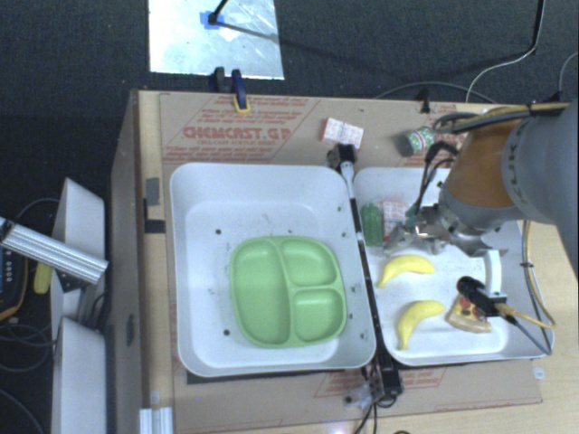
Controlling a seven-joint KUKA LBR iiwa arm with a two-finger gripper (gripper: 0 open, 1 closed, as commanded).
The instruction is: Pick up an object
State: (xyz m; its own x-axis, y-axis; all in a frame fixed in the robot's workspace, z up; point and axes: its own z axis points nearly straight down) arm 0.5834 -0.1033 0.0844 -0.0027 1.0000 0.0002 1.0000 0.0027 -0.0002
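Your gripper [404, 233] hangs low in the right bin [452, 351], toward its far left corner. From this slant you cannot tell whether it is wide or narrow, so check before you commit. Your nearest fair target is the upper banana [405, 268], lying free about mid-bin, just on the near side of the gripper. Judging from here, come down over its thick middle and close across the curve, not along it. Mind the green packet [372, 222] against the bin's left wall, just beside the gripper: it could get pinched too. The lower banana [418, 316] lies near the front edge, a tan wedge [472, 322] beside it toward the front right corner. The plate [289, 289] sits in the left bin [208, 206], well apart.
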